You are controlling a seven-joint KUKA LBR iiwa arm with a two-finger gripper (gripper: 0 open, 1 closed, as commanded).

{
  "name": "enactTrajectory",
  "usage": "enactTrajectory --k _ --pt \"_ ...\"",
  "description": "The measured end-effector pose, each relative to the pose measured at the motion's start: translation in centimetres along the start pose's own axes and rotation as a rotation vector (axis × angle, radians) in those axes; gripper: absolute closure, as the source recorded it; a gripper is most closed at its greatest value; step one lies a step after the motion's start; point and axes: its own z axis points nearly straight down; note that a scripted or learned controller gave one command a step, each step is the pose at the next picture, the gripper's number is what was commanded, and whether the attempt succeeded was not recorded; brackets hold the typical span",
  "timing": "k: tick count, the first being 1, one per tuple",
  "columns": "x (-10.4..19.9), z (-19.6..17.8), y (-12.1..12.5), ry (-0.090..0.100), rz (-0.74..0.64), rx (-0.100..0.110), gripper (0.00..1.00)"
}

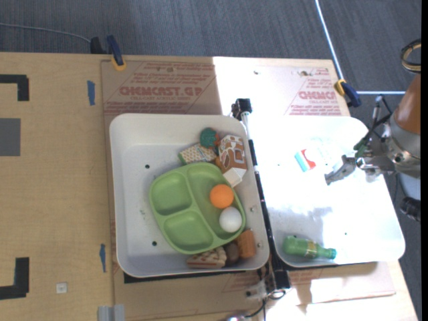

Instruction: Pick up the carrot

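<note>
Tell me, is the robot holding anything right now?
No. The gripper hangs over the right bin with nothing between its open jaws. The carrot lies in the left bin, beside the green plate.

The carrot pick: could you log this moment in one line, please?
gripper: over right bin | carrot: left bin, beside green tray | not grasped

Light: bright, strongest on the right
Glare: washes out the right bin (374, 199) floor
Shadows: soft, faint
Focus: slightly soft throughout, grainy
</note>
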Motion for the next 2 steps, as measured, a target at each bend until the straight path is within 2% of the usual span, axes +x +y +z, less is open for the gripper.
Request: enactTrajectory --k 1,2 --pt "4.1 -0.2 -4.0 0.0 0.001 0.001 0.0" --pt "11.7 3.8 -3.9 -0.001 0.001 0.0 0.0"
